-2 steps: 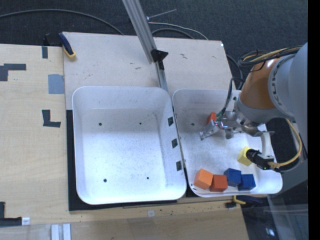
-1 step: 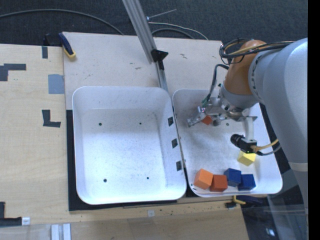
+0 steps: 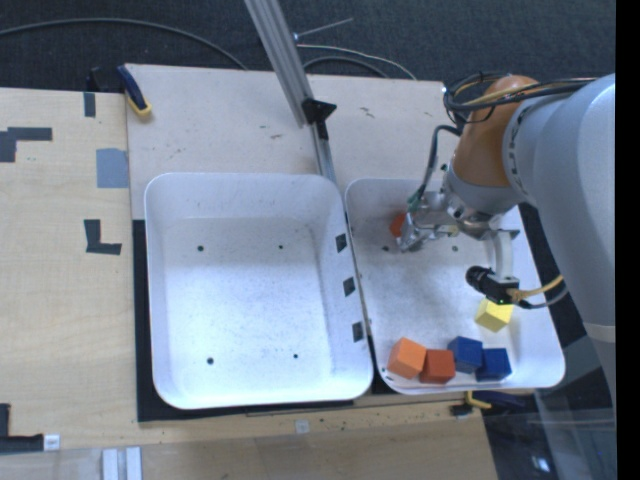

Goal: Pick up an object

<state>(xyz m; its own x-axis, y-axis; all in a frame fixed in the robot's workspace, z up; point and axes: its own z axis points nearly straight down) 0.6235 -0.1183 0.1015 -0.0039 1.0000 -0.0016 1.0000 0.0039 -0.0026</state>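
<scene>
1. Two white bins: left bin (image 3: 245,288), right bin (image 3: 440,288).
2. Gripper (image 3: 410,230) low in right bin's far end, touching a red-orange block (image 3: 397,224); grip state unclear.
3. Near edge: orange block (image 3: 407,356), red block (image 3: 438,366), two blue blocks (image 3: 478,356); yellow block (image 3: 493,315) apart.

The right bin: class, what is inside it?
Inside the right bin: orange, brown-orange and two blue blocks along the near wall, a yellow block, and a red-orange piece at the gripper. The arm covers the far right corner.

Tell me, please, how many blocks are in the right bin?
6: two orange and two blue along the near edge, one yellow above them, one red-orange by the gripper. The arm may hide more.
</scene>
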